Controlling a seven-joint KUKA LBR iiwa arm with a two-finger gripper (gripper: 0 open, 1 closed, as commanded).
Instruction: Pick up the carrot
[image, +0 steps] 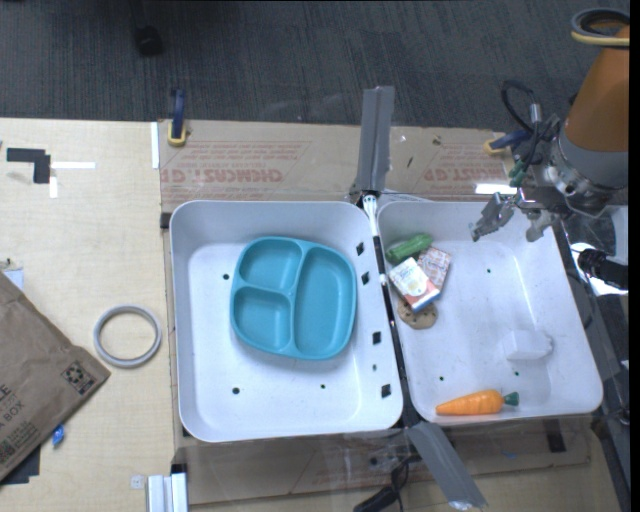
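Observation:
The carrot, orange with a small green top, lies along the front edge of the right bin. My gripper hovers over that bin's back right part, far from the carrot. Its two fingers stand apart with nothing between them.
In the right bin's back left lie a green pickle-like item, a small snack box, a packet and a cookie. A blue divided plate sits in the left bin. A tape ring lies on the bench.

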